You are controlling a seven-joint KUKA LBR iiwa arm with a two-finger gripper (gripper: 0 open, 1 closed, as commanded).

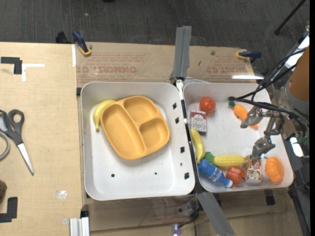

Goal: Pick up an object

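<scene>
My gripper (256,132) hangs over the right part of the right bin (221,132), open, with bare bin floor showing between its fingers. One fingertip (248,120) is near an orange carrot (240,111). The other fingertip (261,146) stands just above a small carton (253,171). Along the bin's front lie a corn cob (229,160), a red pepper (235,175), a blue bottle (214,172) and an orange fruit (273,168). A tomato (207,104), a red box (198,121) and a banana (198,144) sit at the left side.
The left bin (98,181) holds a yellow divided plate (134,127) with a second banana (101,113) at its left edge. Scissors (17,136) lie on the bench at far left. Cables (275,75) run over the right bin's far right corner.
</scene>
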